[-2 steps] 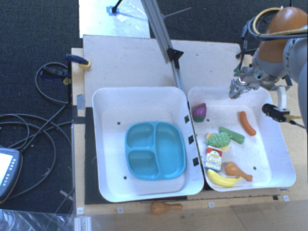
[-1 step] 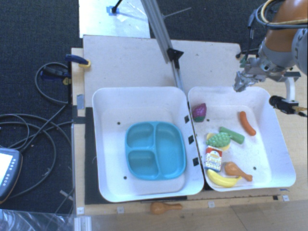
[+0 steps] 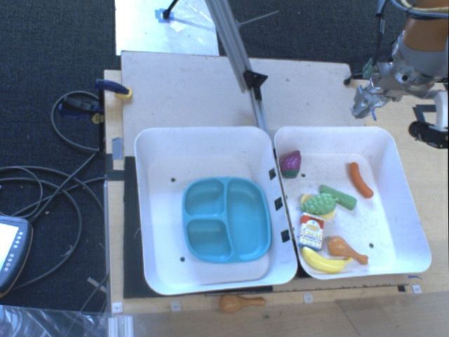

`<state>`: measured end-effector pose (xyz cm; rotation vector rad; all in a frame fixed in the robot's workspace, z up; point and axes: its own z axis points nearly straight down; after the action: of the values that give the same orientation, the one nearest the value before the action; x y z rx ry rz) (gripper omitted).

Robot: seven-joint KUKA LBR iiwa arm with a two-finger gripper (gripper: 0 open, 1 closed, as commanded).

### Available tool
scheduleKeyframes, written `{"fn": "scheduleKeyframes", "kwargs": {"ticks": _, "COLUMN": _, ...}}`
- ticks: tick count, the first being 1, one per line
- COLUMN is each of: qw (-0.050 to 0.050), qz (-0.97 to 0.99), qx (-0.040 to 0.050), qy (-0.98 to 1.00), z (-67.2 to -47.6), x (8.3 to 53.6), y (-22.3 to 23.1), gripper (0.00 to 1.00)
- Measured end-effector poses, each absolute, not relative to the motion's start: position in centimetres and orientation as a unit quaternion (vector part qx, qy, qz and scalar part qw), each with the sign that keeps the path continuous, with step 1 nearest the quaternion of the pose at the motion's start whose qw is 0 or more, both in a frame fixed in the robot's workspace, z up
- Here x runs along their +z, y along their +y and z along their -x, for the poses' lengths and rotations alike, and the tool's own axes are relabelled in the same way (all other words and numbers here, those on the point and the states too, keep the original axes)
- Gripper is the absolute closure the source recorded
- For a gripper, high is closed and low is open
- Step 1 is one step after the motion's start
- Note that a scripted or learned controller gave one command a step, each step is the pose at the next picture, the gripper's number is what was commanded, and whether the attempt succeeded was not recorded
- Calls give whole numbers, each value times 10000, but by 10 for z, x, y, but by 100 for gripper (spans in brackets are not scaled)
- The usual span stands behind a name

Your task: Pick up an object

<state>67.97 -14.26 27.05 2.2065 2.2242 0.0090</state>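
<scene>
Right, starting at the far left: cables [image 3: 49,181] loop over the dark floor, and a tablet [image 3: 12,250] sits at the edge. On the bench's left rim, a clamp [image 3: 112,88] with a yellow tip. Next, the left bin [image 3: 151,153], and in it a blue tray [image 3: 226,219] with three compartments, lying flat. Just below that bin, out on the bench, a brown drumstick [image 3: 242,302]. A metal pole [image 3: 231,37] slants down from the top to the seam between the bins.

Over to the right bin [image 3: 400,181], where the toys are: a purple fruit [image 3: 290,163] near its top left corner, a green bumpy piece [image 3: 320,203] beside a cucumber [image 3: 339,196], a small carton [image 3: 311,232] under those, a banana [image 3: 324,261] at the bottom, a second drumstick [image 3: 346,249] touching it, and a sausage [image 3: 360,180] apart at upper right.

And the gripper [image 3: 367,102] hovers past the right bin's top rim, well apart from every toy. Nothing between its fingers; whether they are spread or closed, I cannot tell.
</scene>
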Motion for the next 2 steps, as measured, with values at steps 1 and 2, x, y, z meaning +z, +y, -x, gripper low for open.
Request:
{"fn": "scheduleKeyframes", "kwargs": {"ticks": 1, "qw": 19, "qz": -7043, "qx": 12, "qy": 7099, "z": -681, "x": 275, "y": -142, "gripper": 100}}
{"fn": "scheduleKeyframes", "kwargs": {"ticks": 2, "qw": 0, "qz": -7034, "qx": 11, "qy": 7108, "z": -665, "x": 280, "y": -90, "gripper": 100}}
